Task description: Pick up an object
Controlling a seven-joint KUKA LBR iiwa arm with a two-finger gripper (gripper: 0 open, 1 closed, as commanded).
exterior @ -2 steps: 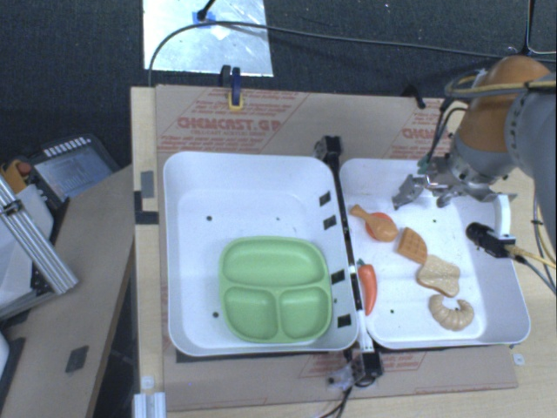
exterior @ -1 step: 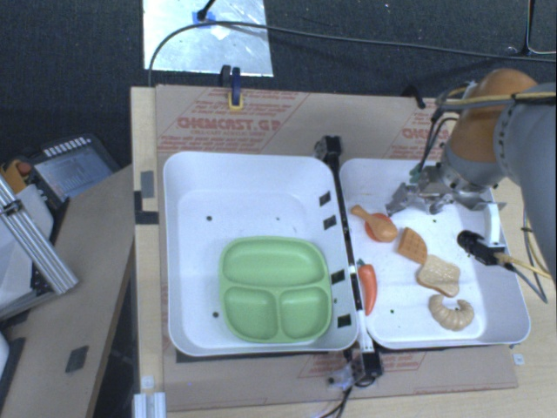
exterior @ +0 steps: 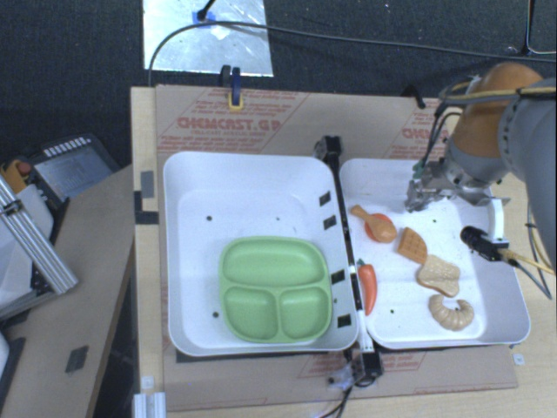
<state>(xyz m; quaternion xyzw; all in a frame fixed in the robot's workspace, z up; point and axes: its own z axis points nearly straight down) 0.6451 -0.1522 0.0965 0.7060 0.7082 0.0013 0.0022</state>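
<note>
Shrimp (exterior: 452, 313), bread slice (exterior: 438, 276) and wedge (exterior: 412, 245) lie in a loose row below the gripper (exterior: 421, 197), so each can be reached alone; none is between its tips (whether spread or pressed together, I cannot tell). Left of it lie the drumstick (exterior: 376, 225) and carrot (exterior: 367, 286), which hugs the bin wall (exterior: 352, 233); farther left, the green tray (exterior: 276, 287).

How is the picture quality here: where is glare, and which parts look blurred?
Camera view: strong glare on the foil sheet above the bench; the white bins are bright but readable; the gripper is slightly soft; the green tray and toy carrot look sharp.
</note>
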